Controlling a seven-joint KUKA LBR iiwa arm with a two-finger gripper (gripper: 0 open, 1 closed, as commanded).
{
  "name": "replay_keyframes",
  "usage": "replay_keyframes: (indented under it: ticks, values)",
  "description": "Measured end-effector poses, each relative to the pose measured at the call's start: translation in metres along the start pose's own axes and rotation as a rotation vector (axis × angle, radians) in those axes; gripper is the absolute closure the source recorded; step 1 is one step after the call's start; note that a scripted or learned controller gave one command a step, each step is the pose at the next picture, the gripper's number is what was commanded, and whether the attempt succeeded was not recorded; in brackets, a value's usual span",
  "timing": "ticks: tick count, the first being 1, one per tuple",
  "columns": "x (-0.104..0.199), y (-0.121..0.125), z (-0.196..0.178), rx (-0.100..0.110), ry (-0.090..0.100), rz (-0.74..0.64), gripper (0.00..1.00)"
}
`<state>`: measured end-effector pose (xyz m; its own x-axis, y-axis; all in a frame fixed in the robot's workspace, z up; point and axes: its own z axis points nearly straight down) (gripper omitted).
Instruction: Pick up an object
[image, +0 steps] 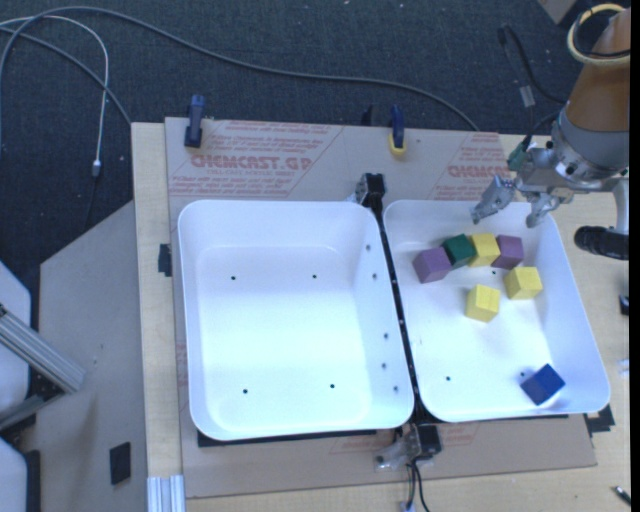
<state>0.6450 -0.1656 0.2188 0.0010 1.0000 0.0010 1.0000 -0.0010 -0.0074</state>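
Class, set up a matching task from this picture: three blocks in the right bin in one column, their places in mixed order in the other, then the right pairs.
Things:
1. dark blue foam cube
2. green foam cube
3. lone yellow foam cube

Places:
A. mid-bin, apart from the others
B. near corner, by the rim
C. in the far cluster, beside a purple cube

Pairs: 1-B, 2-C, 3-A

A robotics lab or test cell, judging by the fittings. Pale wooden desk (150, 300) on dark carpet (60, 180), with printed cardboard sheet (300, 155) fixed by blue spring clamps (195, 118). Two shallow white plastic bins (290, 225) side by side on it, loose black and white cables (100, 60) trailing behind, aluminium framing rail (40, 355) at the left.
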Motion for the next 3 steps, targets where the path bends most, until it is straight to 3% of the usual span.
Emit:
replay_keyframes:
  ticks: [1, 2, 3]
  values:
    - [0.000, 0.002, -0.005, -0.009, -0.001, -0.001, 0.00]
    - [0.007, 0.007, 0.054, -0.004, 0.000, -0.002, 0.00]
    - [0.009, 0.013, 0.097, -0.015, -0.002, -0.001, 0.00]
